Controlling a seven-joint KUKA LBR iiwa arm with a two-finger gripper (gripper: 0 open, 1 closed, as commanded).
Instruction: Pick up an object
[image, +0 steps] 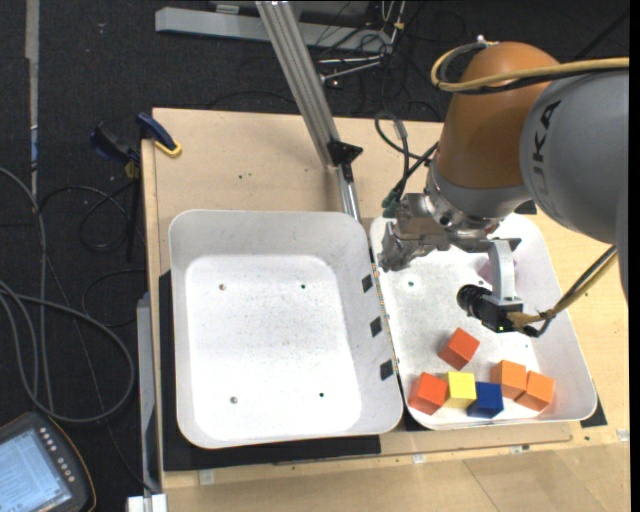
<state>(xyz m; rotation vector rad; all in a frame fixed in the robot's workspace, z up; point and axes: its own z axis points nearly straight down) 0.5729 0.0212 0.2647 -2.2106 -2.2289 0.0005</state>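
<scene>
arm (560, 120) above 6 blocks (480, 385).

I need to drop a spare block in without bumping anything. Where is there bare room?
The left bin offers bare floor from wall to wall. In the right bin, only a strip beside the shared wall is free, between the pincer and the orange block. Its near end is crowded: orange, yellow and blue blocks.

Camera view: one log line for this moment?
arm: over right bin | hand: near bin's back left, above blocks | blocks: orange, yellow, blue at front | left bin
</scene>
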